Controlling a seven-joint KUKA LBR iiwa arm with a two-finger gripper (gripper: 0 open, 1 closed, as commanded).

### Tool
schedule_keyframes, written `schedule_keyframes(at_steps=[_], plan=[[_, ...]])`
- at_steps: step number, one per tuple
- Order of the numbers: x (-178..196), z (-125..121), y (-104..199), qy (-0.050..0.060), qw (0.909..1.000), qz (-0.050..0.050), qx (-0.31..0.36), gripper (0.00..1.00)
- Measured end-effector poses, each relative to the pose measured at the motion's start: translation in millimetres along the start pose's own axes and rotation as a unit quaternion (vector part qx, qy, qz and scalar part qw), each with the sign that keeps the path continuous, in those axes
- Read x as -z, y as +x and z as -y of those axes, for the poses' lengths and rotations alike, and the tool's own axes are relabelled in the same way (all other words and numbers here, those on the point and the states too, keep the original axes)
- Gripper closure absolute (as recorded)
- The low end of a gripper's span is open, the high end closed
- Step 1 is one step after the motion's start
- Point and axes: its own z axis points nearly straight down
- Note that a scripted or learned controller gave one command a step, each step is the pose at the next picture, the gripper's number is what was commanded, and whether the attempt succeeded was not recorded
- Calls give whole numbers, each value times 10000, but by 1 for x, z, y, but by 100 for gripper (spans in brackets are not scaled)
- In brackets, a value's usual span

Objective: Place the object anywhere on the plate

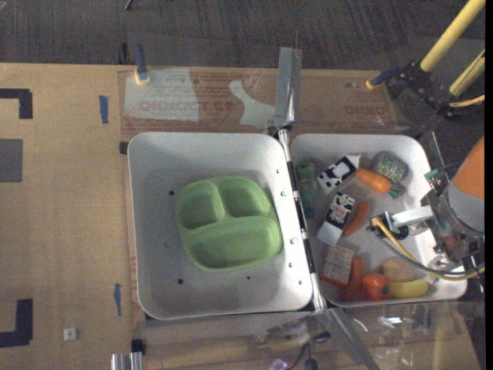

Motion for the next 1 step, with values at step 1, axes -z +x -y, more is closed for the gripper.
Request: schedule_keyframes(at_steps=[1], plan=[[-57,-42,-2,55,9998,-82,149,0]])
